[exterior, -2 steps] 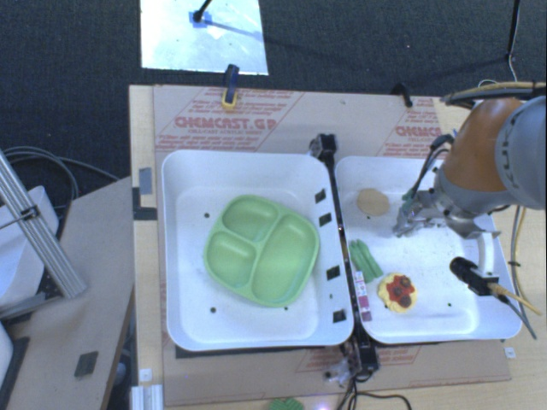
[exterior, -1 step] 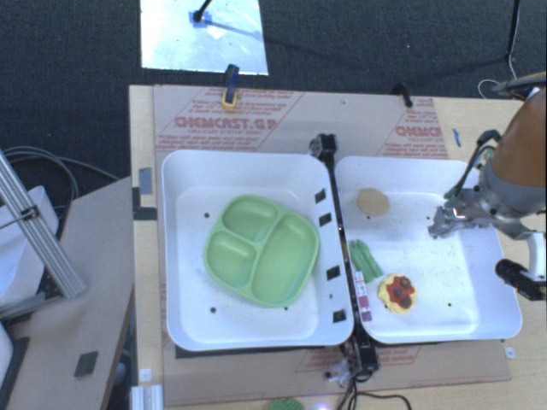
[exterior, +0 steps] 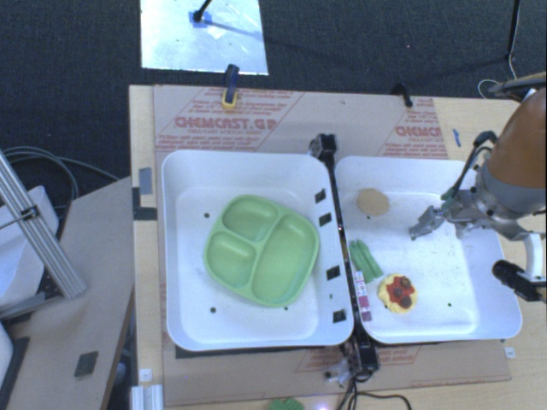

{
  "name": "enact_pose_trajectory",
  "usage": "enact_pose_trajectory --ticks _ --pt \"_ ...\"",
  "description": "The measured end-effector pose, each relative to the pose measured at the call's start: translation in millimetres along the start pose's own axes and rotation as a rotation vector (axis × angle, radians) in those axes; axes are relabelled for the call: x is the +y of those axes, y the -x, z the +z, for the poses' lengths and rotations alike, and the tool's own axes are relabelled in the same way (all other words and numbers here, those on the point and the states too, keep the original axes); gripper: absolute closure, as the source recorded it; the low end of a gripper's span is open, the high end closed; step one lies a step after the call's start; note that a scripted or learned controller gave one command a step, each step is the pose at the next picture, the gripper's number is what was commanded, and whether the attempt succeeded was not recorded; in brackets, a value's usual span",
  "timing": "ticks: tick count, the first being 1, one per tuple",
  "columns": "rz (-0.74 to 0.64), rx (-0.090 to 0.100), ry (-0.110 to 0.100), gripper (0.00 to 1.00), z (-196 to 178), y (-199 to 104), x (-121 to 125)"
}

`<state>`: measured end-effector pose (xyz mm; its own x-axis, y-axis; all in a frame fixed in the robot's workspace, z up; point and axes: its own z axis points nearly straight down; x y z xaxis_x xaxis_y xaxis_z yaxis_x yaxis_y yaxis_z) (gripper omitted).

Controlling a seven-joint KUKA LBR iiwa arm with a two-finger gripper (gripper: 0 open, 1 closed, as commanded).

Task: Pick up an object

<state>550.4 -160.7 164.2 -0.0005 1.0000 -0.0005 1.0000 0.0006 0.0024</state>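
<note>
Fingers: the gripper (exterior: 425, 225) hangs over the right bin (exterior: 479, 323); whether they are open or closed, I cannot tell.
Cookie (exterior: 373, 202): near the right bin's back wall.
Green beans (exterior: 366, 259): by the divider.
Pizza slice (exterior: 398, 292): just beside the beans.
Green plate (exterior: 261, 249): in the left bin (exterior: 184, 229).

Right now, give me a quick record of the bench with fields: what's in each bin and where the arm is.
left bin: green divided plate
right bin: tan round piece, green beans, yellow piece with red topping
arm: over the right bin
gripper: above bare bin floor, beside the tan round piece, apart from it
held: nothing visible
</note>
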Motion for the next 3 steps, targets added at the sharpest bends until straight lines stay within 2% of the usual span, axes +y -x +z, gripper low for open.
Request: enact_pose_trajectory --ticks 1,2,3 --pt "-0.011 -0.002 0.019 0.0 -111.0 -39.6 104.7" --pt "-0.009 -0.001 0.015 0.0 -222.3 -81.9 121.1" --pt "-0.01 0.001 0.021 0.0 -382.8 -134.3 77.7"
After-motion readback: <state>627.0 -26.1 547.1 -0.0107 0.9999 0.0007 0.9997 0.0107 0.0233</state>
